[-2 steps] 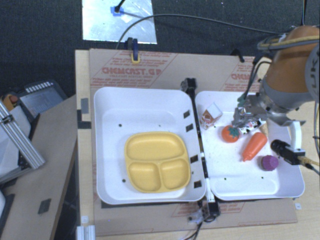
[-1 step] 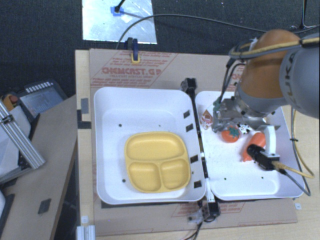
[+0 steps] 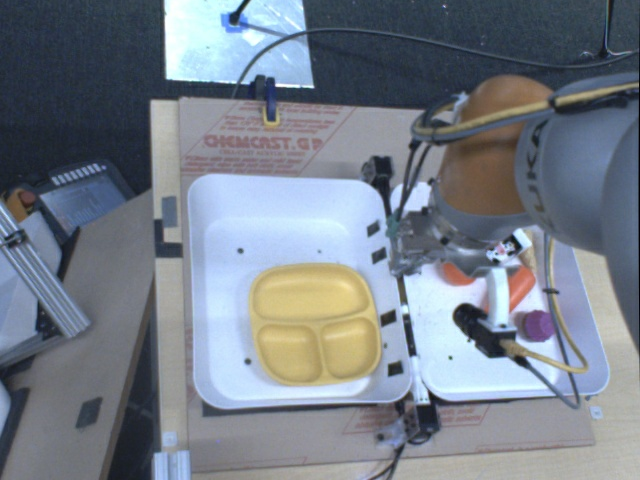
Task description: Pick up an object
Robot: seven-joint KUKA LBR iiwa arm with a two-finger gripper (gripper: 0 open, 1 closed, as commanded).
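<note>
Orange carrot-like toy (image 3: 521, 288) is lying smooth and tapered toward the right edge of the right bin (image 3: 440, 373), beside a purple piece (image 3: 537, 324), while the fingers (image 3: 408, 256) are hanging over that bin's left edge, I am guessing to start a pick, though I am failing to tell their opening or load.

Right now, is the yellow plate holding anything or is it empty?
Empty. The yellow plate lies flat in the left bin, open side up, and all three of its compartments show bare yellow.
</note>
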